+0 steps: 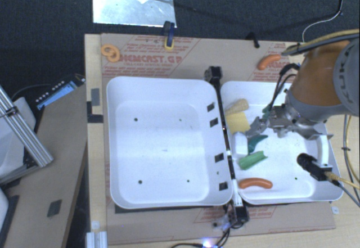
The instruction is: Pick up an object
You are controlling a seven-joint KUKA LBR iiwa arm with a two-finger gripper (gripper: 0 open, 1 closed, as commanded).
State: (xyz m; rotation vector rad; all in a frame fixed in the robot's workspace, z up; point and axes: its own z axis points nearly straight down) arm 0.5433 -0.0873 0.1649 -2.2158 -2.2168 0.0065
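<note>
teal piece, small, dark and angular, lying in the right bin just under the gripper. probably light, stiff plastic, thin enough to slip if pinched at a tip; best taken across its middle. touching or nearly touching the green pepper just below, smooth, glossy and elongated, likely hollow plastic and prone to rolling. above, a yellow block, flat-faced and easier to clamp, and a pale corn cob, ribbed and rounded. near the front wall, an orange sausage, slick and cylindrical. gripper low over the teal piece, metal fingers seemingly spread a little, with nothing seen between them; not a certain reading from this angle. left bin smooth, white and shallow. outside the bins on the cardboard, a second sausage and a pretzel.
</note>
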